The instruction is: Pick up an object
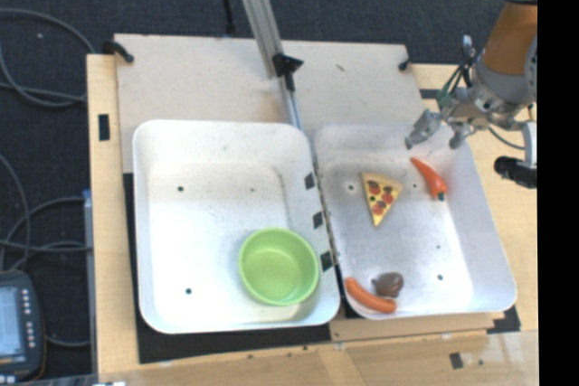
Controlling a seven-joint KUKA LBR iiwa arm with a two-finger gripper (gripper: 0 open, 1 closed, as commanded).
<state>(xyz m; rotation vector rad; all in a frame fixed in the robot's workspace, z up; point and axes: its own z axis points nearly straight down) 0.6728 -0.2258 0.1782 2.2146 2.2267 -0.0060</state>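
Two white bins sat on your worktop. Your end effector hung wide and held nothing, above the chili in the right bin. Closing early, it might have nudged the chili away.

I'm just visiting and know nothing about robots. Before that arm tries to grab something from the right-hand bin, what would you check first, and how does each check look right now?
1. Gripper has nothing between its fingers: ok, they are spread apart.
2. A target lies close by: ok, the red pepper sits just below the gripper.
3. Pepper has room around it: ok, it lies apart from the pizza slice.
4. Gripper is lined up over the pepper: not ok, it hangs at the right bin upper edge, above the pepper in the view.
5. Gripper height above the bin: cannot tell.
6. Other items out of the way: ok, the sausage and brown lump lie at the near edge.
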